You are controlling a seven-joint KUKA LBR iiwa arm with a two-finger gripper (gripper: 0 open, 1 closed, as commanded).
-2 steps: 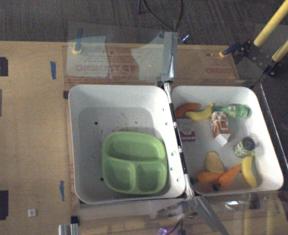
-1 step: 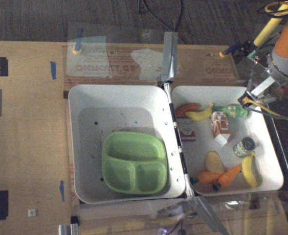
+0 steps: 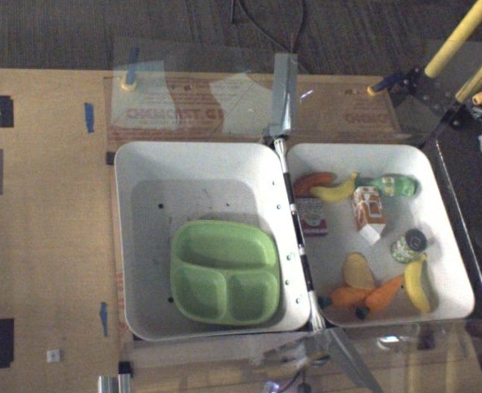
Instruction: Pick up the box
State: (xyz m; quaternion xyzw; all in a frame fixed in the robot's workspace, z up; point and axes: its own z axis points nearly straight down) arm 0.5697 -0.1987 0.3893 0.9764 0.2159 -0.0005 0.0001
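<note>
1. Whether the gripper was clenched or released could not be told.
2. The small orange-and-white cardboard box point(image 3: 369, 209) lay in the right white plastic bin point(image 3: 449, 219), near its middle, tilted.
3. A lime-green plastic bottle point(image 3: 396, 187) sat just behind it; a yellow banana point(image 3: 335, 192) lay just to its left.
4. A flat red-and-white packet point(image 3: 312, 217) rested by that bin's left wall.
5. Two orange carrots point(image 3: 383, 295) lay at the front.
6. The left white plastic bin point(image 3: 142, 178) held a green sectioned plastic tray point(image 3: 224, 270).
</note>
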